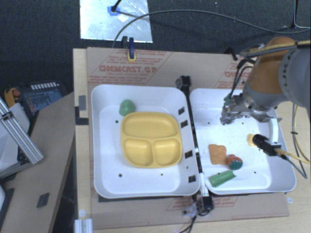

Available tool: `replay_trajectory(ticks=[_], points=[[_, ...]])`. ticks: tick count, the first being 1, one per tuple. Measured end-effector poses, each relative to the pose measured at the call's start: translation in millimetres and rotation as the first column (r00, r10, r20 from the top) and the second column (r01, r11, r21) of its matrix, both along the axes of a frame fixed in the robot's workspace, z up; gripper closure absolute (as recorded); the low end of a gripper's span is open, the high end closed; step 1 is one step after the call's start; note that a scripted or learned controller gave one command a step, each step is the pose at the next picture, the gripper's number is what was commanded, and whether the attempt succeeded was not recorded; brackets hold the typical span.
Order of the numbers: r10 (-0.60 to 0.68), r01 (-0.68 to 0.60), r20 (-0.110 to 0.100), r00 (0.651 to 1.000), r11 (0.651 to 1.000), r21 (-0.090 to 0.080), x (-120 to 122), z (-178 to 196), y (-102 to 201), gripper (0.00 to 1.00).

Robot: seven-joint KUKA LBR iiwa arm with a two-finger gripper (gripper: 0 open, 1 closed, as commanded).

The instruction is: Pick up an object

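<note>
My gripper (227, 117) hangs over the far left part of the right bin (279, 181), low above the bin's bare floor. Nothing shows under it or in it. Nearer the front of this bin lie an orange piece (218, 154), a small red and teal thing (234, 161) touching its right side, and a green stick-shaped piece (222, 178) at the front left. They are a good way in front of the gripper. In the left bin (104, 130) a small green lump (127, 107) rests at the far edge of a yellow divided tray (149, 139).
A black divider strip (190, 130) runs between the two bins. The grey arm with its orange band (272, 72) comes in from the right over the right bin's far corner. Cables trail across the bench behind the bins.
</note>
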State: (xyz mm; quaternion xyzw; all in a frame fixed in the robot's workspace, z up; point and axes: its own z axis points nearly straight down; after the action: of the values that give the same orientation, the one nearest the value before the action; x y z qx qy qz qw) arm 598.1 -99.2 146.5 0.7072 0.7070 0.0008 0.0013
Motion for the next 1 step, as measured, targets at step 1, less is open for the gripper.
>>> replay_trajectory(ticks=[1], points=[[0.004,-0.004,0.002,1.000,1.000,0.000,-3.5,62.3,3.0,1.00]])
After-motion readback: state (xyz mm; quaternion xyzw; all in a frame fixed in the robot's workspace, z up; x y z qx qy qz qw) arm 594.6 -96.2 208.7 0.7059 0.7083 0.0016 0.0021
